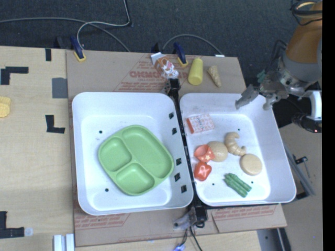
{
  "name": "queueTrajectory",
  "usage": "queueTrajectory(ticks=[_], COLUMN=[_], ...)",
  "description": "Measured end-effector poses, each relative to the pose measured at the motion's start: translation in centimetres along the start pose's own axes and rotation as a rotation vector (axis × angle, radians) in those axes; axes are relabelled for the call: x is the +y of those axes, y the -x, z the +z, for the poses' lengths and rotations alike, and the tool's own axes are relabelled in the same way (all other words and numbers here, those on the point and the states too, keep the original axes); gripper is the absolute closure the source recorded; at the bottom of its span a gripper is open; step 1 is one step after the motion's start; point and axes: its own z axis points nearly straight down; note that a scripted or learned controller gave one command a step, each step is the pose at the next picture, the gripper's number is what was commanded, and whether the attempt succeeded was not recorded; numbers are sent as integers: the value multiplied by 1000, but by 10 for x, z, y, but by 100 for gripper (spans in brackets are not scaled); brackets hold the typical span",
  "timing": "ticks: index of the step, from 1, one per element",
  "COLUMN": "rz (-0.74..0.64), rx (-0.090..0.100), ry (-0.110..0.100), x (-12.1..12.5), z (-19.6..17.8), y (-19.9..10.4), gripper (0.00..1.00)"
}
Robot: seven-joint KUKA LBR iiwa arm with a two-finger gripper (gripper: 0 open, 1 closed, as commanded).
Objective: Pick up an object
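Several targets: we see the mushroom [234, 143] nearest, below-left of pincer [257, 97]
Pincer spread: we cannot tell

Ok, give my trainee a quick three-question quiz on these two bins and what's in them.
1. True or false: the green tray lies in the left bin.
2. Which lies nearest the right bin's front edge: A) green beans B) red-checked packet C) mushroom?
3. Fill in: the hand hovers over the right bin's ____ corner.

Key: 1 true; 2 A; 3 far right.
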Motion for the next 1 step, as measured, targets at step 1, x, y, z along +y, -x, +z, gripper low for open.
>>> queueTrajectory(ticks=[1], rz=[1], rx=[0], ry=[-2], x=[-12], z=[134], y=[15], gripper=[0])
